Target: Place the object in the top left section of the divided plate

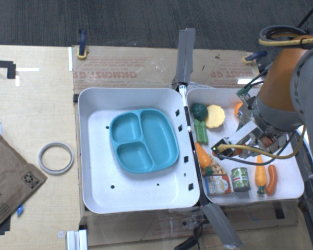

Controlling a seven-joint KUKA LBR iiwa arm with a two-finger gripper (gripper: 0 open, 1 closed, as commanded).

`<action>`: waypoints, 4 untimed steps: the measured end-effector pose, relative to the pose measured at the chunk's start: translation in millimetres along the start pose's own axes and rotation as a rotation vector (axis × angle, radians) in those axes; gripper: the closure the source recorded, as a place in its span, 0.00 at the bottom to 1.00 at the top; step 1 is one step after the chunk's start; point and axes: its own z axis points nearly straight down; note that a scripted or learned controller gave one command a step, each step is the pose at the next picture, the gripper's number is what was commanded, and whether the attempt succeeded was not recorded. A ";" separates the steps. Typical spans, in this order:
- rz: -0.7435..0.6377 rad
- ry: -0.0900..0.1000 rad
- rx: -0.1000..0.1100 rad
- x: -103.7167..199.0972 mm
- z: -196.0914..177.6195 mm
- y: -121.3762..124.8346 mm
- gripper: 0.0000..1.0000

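So far nothing sits on the turquoise three-section plastic plate (144, 139), which lies bare in the left white bin (94, 191); its top left section is unfilled. In the right white bin (297, 186) wait the toy foods: a green broccoli (199, 111), a yellow round piece (215, 116), orange carrots (260, 175), a small tin (240, 179). Above them hangs the gripper (250, 139), its opening impossible to judge, nothing visibly held. By my judgement, picking, carrying and placing all remain.
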 end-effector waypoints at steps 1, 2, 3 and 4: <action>0.291 0.002 0.000 90.5 74.0 -8.4 1.00; 0.292 0.000 0.001 27.6 74.2 12.8 1.00; 0.292 0.003 0.000 53.1 73.8 -69.8 1.00; 0.253 0.001 0.001 6.9 74.3 -12.6 1.00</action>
